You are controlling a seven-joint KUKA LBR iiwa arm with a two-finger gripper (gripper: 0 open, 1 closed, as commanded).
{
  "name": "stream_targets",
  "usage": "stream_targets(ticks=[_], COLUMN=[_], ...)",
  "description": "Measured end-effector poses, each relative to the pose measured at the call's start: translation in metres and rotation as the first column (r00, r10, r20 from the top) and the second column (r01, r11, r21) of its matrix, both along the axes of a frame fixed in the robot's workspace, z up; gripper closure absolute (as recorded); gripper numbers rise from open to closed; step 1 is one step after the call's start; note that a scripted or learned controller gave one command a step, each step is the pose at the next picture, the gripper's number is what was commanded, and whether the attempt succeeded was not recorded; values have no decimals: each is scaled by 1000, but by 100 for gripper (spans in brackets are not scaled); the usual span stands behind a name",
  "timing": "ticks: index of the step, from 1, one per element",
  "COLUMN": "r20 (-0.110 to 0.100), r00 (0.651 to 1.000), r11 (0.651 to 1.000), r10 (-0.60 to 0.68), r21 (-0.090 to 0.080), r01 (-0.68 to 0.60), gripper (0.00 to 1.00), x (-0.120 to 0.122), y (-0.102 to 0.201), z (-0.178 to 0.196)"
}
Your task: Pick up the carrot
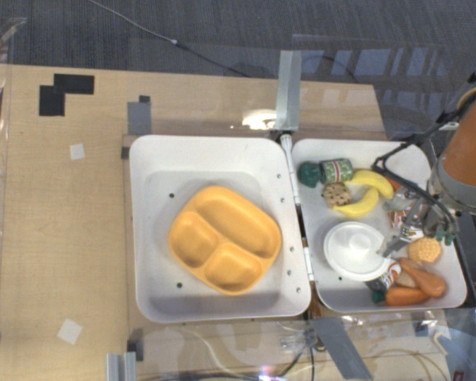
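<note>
A: What sits on the bench in the camera view?

B: Two shallow white plastic bins side by side. The left bin (151,213) holds a yellow-orange three-compartment plastic tray (224,238), lying a little askew near its middle. The right bin (321,292) is crowded with toy food.

A: Where is the carrot?

B: The orange toy carrot with a dark green top (401,295) lies flat in the near right corner of the right bin, its green end pointing left. A brownish-orange sausage-shaped toy (423,278) lies just beside it, on its far side, and the two seem to touch.

A: And the rest?

B: A round white plastic bowl (355,250) stands left of the carrot. Farther off lie a yellow toy banana (365,193), a brown speckled cookie (335,194) and a small green can on its side (333,170). A bumpy yellow-orange round toy (424,250) sits near the right wall.

A: The arm?

B: It reaches in from the right. The grey two-finger gripper (403,230) hangs over the right bin, between the bowl and the bumpy toy, apart from the carrot. Whether it is spread or closed, I cannot tell
</note>
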State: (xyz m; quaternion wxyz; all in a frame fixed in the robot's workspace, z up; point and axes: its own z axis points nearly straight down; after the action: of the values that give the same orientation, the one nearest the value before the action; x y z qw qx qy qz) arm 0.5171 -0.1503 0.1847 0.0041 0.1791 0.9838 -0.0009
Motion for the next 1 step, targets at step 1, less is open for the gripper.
stream_targets(ticks=[1], r20=[0], r00=[999], r11=[999], r10=[-38], r21=[2], r01=[38], gripper=[0], x=[-28], y=[-22], z=[-52])
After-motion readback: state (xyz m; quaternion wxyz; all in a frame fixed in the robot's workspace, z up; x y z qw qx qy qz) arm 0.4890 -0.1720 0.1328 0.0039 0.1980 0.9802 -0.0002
